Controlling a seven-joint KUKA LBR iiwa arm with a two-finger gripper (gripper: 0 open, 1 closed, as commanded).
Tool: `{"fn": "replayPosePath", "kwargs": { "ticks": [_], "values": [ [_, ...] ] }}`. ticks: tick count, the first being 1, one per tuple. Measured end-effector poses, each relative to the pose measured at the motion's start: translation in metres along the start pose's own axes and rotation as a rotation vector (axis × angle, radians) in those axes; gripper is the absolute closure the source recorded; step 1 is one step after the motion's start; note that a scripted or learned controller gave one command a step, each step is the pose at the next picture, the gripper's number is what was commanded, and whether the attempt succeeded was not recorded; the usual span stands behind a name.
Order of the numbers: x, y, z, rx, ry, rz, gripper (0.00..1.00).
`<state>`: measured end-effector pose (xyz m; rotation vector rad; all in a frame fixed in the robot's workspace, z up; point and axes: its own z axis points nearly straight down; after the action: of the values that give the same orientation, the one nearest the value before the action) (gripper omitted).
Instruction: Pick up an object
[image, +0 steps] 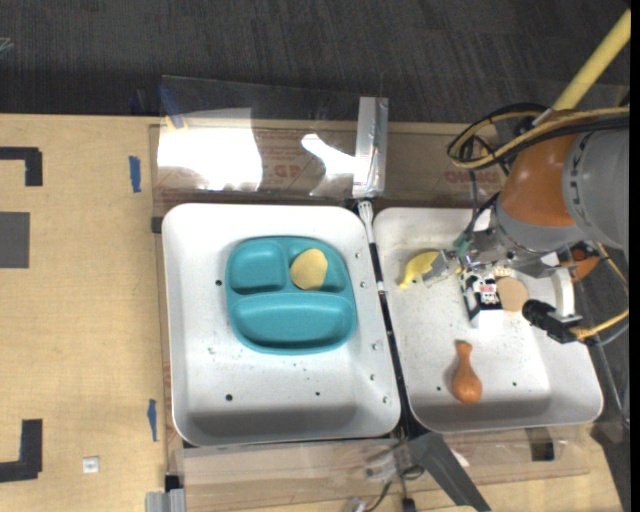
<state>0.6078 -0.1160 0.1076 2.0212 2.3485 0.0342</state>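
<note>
Gripper (472, 283): low in the right white bin (530, 395), beside a yellow banana-shaped toy (419, 267).
Fingers: state cannot be told.
Orange gourd-shaped toy (465, 374): lying apart, nearer the front.

light: bright, even, from overhead
glare: strong white patch on the clear plastic sheet (215, 160) behind the bins
shadows: faint
focus: kinda soft, grainy overall

Two white bins (200, 330), one teal divided plate (290, 320), three yellow-orange food pieces (309, 268)
</note>
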Motion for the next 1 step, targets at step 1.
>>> {"fn": "replayPosePath", "kwargs": {
  "ticks": [1],
  "values": [
    [0.0037,0.0484,0.0232,0.041,0.019,-0.071,0.0]
  ]
}}
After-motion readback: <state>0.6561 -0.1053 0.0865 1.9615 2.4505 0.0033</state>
